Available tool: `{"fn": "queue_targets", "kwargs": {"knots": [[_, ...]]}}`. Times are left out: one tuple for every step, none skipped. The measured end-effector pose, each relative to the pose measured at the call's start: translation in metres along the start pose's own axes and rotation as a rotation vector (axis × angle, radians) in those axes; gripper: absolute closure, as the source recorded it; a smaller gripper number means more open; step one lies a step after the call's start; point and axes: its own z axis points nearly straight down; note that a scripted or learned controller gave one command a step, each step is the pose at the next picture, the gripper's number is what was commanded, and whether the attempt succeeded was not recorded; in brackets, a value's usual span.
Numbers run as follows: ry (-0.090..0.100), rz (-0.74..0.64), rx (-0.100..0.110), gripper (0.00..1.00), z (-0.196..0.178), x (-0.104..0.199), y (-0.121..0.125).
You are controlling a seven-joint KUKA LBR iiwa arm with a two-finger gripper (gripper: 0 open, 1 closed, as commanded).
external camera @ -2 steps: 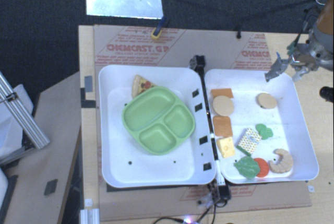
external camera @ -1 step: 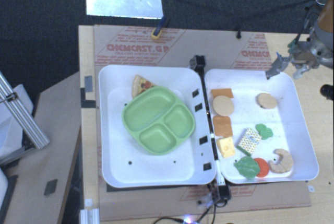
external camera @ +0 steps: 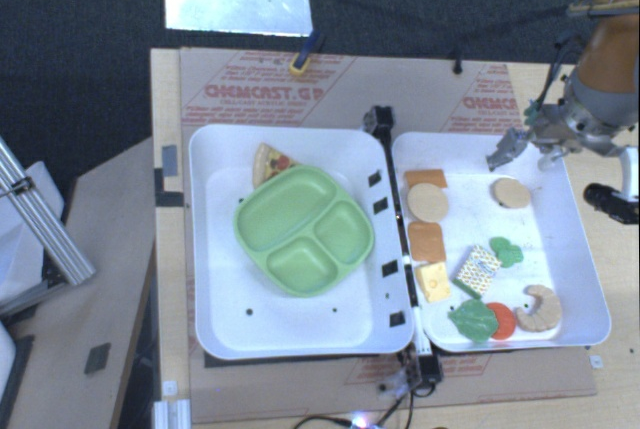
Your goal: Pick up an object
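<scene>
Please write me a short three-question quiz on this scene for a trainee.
1. True or false: the green tray lies in the left bin.
2. What sticks out from under the tray's far left edge? A) pizza slice B) spoon C) cup
3. Fill in: the gripper is above the far edge of the ____ bin, near the round cookie.

Key
1. True.
2. A: the pizza slice.
3. Right: the right bin also holds the other food pieces.
</scene>
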Motion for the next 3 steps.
{"fn": "queue_targets", "kwargs": {"knots": [[-0.001, -0.001, -0.003, 0.00, 0.055, -0.001, 0.008], [-0.002, -0.002, -0.003, 0.00, 0.103, -0.001, 0.010], [-0.006, -0.003, -0.013, 1.00, 0.089, -0.002, 0.012]]}}
